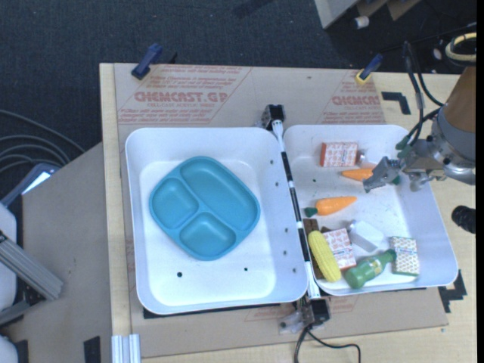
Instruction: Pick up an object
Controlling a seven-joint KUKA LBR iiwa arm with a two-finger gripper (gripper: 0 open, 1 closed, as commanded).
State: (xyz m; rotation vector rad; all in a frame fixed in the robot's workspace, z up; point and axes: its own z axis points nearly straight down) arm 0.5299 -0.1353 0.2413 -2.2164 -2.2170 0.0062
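Reaching in from the right, the arm is cut off by the frame edge, so only its wrist end shows, and the gripper hangs over the right bin. Hard to read, this one: the fingers are a small dark blur against the white floor, and I cannot tell how far the jaws are parted or whether they are shut at all. Nothing can be seen between them. The tip sits just beside the upper carrot, near its right end, though whether it touches is not clear from here.

Down in that same bin, a second carrot lies near the middle, just by the divider. A small red and white box rests toward the far side. Closer to the near edge, a corn cob lies along the left wall, touching a second patterned box. A white block lies just right of that, a green bottle lies tilted at the near wall, and another small box sits to its right.

Over in the left bin, a blue divided plate lies flat in the middle. Cables run behind the arm, partly hidden by it.
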